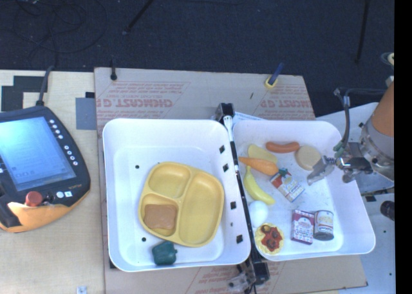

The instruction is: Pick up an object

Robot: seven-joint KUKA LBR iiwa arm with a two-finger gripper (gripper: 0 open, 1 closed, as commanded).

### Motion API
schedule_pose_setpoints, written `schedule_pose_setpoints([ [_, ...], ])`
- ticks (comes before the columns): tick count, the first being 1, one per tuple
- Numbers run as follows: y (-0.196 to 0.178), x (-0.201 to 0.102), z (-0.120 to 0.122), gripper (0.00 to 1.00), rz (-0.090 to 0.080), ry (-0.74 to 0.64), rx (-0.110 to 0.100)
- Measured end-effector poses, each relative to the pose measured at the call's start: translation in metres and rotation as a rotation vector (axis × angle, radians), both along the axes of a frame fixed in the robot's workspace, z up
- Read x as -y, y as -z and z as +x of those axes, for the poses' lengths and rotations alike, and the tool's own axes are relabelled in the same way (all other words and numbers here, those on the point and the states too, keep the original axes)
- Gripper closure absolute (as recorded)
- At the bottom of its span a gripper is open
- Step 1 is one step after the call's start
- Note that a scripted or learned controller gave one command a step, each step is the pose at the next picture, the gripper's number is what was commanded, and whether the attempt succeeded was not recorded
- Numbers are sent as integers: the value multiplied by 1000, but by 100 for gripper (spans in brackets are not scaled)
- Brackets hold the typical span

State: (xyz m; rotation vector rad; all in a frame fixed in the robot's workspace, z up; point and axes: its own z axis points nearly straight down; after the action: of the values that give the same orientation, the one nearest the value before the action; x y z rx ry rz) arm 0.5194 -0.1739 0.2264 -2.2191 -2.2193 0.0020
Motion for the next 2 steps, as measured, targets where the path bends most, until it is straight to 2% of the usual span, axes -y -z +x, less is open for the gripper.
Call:
schedule_pose_setpoints([
  [1, 123, -67, 22, 0, 0, 2, 14],
  [2, 133, -76, 84, 0, -15, 5, 14],
])
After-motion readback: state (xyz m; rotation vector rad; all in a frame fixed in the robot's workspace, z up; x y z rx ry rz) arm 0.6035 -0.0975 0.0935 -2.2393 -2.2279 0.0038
